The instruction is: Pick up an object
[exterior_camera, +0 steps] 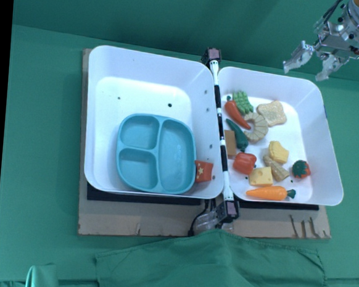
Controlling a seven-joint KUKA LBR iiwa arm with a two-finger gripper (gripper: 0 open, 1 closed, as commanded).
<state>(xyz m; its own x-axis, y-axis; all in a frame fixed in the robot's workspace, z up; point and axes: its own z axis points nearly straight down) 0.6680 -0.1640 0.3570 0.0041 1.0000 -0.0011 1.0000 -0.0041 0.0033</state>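
My gripper (pixel 309 64) hangs open at the upper right, above the far rim of the right bin (pixel 327 151), with nothing between its fingers. The right bin holds several toy foods: a carrot (pixel 268 192), a red pepper (pixel 244 162), a cheese wedge (pixel 262 176), a strawberry (pixel 300 169), a toast slice (pixel 272 112), a yellow piece (pixel 278 152) and green vegetables (pixel 243 102). A small red block (pixel 203 171) lies in the left bin (pixel 111 72) beside a blue divided plate (pixel 157 153).
A black-and-white rod (pixel 219 124) runs along the seam between the two bins. Both bins rest on a cardboard sheet (pixel 130 225) on the green bench. Crumpled green cloth (pixel 219 270) lies at the front.
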